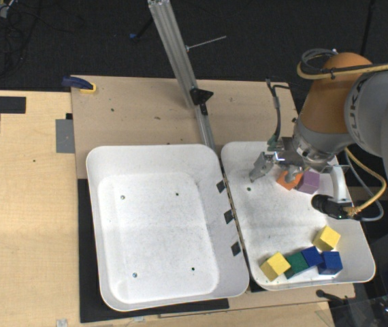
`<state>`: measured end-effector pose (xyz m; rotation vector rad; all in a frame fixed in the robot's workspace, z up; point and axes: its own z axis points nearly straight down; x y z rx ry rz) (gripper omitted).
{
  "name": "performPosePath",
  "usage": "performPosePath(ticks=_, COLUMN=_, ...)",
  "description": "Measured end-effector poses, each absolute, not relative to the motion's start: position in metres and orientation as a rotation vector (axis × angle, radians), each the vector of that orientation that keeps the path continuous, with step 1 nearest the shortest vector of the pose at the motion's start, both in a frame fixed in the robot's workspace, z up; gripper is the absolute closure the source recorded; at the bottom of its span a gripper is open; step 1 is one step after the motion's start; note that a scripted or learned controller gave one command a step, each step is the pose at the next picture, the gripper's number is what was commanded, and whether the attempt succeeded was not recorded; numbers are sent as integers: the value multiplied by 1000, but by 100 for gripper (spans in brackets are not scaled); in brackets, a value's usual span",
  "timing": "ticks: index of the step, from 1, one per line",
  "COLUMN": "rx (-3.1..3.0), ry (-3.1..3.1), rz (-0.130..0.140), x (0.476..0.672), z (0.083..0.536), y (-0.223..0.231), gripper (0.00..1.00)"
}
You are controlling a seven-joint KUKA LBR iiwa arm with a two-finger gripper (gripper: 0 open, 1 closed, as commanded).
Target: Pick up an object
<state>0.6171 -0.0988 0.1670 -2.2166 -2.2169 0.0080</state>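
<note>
— Where was the claw point(265, 163) at that moment?

— Over the upper part of the right bin point(276, 230), hanging off the grey arm point(357, 114) that reached in from the right. Its metal fingers point(256, 171) pointed left and down toward the bin floor.

— Spread or pressed together?

— I couldn't tell. The fingers showed as thin pale slivers against the white floor, and the gap between them was not readable. Nothing showed between them.

— And the objects?

— Nearest were an orange piece point(291, 178) and a pale purple block point(310, 182), touching each other, just to the right of the fingers and partly tucked under the wrist. They lay beside the claw, not in it. The others sat well apart from it, at the bin's lower right corner: a yellow block point(328, 238) alone, then a row with a yellow cube point(274, 266), a green block point(296, 262) and blue blocks point(321, 259) packed close.

— The left bin point(112, 162)?

— Well away from the claw, on the far side of the divide.
</note>
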Motion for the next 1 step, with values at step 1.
performPosePath(ticks=1, rx=-2217, ry=-2216, rz=9, x=612, z=120, y=-105, gripper=0)
